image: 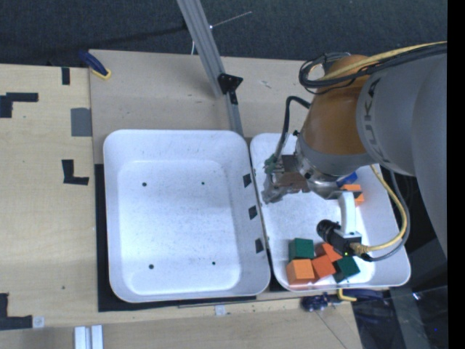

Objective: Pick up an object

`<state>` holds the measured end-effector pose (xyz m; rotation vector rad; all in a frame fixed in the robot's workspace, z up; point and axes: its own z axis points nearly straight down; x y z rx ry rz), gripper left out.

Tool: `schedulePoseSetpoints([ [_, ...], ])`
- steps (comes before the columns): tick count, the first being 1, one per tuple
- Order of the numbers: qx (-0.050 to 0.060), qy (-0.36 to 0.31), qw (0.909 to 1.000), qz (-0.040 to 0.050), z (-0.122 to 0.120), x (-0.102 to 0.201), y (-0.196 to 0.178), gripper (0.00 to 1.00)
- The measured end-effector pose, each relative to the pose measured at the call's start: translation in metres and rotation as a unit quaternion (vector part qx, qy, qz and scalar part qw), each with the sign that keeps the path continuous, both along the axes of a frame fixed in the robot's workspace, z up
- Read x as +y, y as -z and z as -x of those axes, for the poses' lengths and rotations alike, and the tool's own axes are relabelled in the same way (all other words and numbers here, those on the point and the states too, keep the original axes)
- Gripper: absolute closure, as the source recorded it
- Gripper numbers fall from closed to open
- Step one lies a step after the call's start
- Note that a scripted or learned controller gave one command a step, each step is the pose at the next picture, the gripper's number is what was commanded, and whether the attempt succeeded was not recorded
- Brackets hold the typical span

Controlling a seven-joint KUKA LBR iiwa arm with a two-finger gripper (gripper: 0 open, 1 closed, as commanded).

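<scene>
Tool [275, 182] low in right bin [392, 271], blocks [317, 260] probably loose beside it

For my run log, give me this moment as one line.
arm: over right bin | gripper: low near that bin's left wall, grasp unclear | blocks: green and orange, clustered at near end | left bin: untouched

Single fixed camera above bench [167, 93], slanted down, fairly near, both bins framed.

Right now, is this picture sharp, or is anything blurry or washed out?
In the camera view, the left bin is evenly lit and fairly sharp; the grey arm looms large and soft-edged; the gripper looks smeared; the coloured blocks stay distinguishable.
</scene>
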<state>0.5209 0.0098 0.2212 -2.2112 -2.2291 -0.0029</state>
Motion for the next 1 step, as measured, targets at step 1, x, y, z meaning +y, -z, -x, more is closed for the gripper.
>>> schedulePoseSetpoints([
  [1,0.001,0.0,1.0,0.0001,-0.003,0.0595,-0.0114,1.0],
])
